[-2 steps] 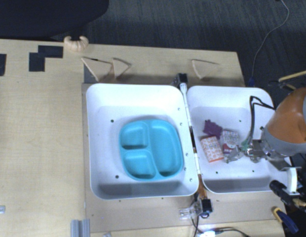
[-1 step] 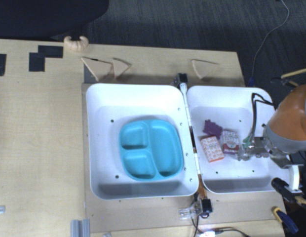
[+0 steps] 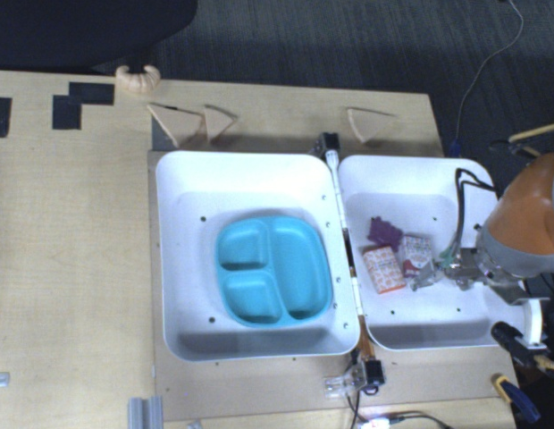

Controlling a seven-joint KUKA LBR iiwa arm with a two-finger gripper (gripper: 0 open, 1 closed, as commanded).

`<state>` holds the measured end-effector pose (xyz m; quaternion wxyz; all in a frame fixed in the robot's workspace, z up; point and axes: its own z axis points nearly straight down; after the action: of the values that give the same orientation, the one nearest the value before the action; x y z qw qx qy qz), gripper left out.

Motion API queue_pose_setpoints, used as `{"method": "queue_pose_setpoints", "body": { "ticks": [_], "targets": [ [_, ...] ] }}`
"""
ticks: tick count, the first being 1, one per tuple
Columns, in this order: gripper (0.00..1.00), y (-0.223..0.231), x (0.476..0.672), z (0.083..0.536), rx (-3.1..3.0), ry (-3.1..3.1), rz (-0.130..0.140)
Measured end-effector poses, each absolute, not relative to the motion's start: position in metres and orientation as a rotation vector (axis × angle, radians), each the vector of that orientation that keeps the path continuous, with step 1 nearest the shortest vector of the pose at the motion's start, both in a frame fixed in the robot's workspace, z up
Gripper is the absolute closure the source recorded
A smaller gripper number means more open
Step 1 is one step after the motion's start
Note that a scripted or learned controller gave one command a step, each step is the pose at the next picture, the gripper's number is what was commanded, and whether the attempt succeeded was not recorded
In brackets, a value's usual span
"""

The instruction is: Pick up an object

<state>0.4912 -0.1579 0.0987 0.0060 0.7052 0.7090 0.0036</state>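
Pale wood is spreading under two white bins, the left bin (image 3: 183, 239) and the right bin (image 3: 384, 324), set side by side with a dark carpet lying beyond the bench. From the right the arm (image 3: 527, 217) is reaching into the right bin, and its gripper (image 3: 431, 277) is sitting low at the edge of a small cluster: an orange packet (image 3: 382, 269), a pale packet (image 3: 415, 250) just beside it, and a purple piece (image 3: 383, 231) lying behind both. Whether anything is sitting between the fingers is not something I can tell; the tips are blurring into the pale packet, and how wide they are standing is unclear.

Judging from this, the pale packet is looking like the target, being the nearest. Doing it well is probably meaning a centred close on that one packet, then a straight lift, so the orange packet touching it is not getting dragged along.

Crowding is the main trouble: the three items are lying close together. A cable (image 3: 457, 217) is looping over the bin wall near the wrist. A blue tray (image 3: 273, 269) is resting in the left bin, well apart from the work.
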Motion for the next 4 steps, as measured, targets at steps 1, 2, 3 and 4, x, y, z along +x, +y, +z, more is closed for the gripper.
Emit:
{"method": "queue_pose_setpoints", "body": {
  "ticks": [1, 2, 3, 4],
  "targets": [
    [1.0, -0.157, 0.493, 0.109, 2.202, 2.221, 0.015],
    [0.0, -0.157, 0.493, 0.109, 2.202, 2.22, 0.015],
    [1.0, -0.157, 0.494, 0.12, 2.197, 2.222, 0.019],
    [0.0, -0.157, 0.494, 0.12, 2.197, 2.222, 0.019]
  ]
}}
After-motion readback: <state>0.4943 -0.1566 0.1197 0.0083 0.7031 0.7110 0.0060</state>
